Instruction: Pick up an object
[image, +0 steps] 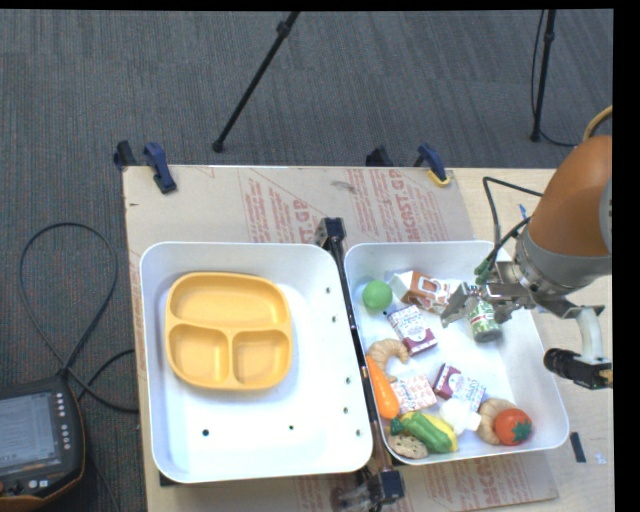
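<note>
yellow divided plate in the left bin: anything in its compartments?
Empty. The yellow plate lies flat in the left bin, and all three compartments show bare yellow. The toy food is in the right bin.

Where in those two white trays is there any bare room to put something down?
Left bin: bare floor below and right of the yellow plate. Right bin: crowded, toys from the green ball to the tomato; a small gap under the pincer.

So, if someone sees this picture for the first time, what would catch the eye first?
Probably the yellow divided plate, lying alone in the left bin. Next, the bright heap of toy food in the right bin: a green ball, a carrot and a tomato. The gripper hangs over that bin, by a small green can.
</note>
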